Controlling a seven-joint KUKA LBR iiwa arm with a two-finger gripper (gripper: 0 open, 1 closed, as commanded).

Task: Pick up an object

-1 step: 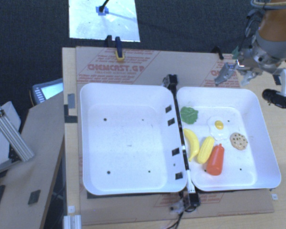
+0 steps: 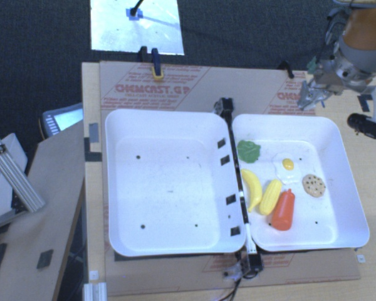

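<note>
The right bin (image 2: 329, 127) holds a green leafy piece (image 2: 249, 150), a fried egg (image 2: 287, 165), a round cookie (image 2: 313, 185), a banana (image 2: 252, 189), a yellow corn-like piece (image 2: 270, 196) and a red bottle (image 2: 283, 209). My gripper (image 2: 308, 100) hangs above the bin's far rim, near its back right corner, well clear of all the items. Nothing shows between its fingers. Its small fingertips are too blurred to tell how they stand.
The left bin (image 2: 122, 121) sits beside the right one, joined by a black-clipped divider (image 2: 230, 162). A cardboard sheet (image 2: 194, 83) lies under both bins. A grey plate (image 2: 136, 17) lies on the dark floor behind.
</note>
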